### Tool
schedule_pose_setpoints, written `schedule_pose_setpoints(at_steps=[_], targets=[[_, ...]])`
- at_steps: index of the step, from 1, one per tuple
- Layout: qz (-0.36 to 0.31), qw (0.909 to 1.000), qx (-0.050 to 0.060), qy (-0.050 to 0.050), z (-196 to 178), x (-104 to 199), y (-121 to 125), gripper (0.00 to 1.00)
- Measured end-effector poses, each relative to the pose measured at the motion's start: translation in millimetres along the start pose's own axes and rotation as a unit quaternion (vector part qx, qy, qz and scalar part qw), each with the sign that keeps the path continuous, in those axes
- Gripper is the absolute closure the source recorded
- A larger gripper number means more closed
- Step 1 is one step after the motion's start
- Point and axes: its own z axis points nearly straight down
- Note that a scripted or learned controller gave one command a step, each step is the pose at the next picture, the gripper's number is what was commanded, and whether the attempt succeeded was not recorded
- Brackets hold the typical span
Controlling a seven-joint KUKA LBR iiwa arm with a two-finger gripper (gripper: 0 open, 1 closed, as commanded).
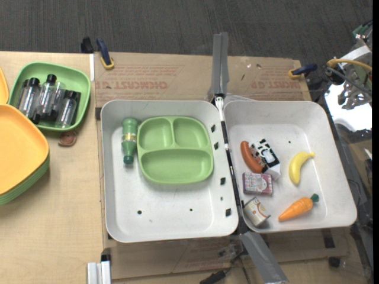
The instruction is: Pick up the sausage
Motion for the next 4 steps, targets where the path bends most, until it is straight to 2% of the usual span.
schedule_pose_setpoints(at_steps=[4], targets=[[-0.009,0.9999,0.002,-0.009,-27.9,0.9,-2.7,1.0]])
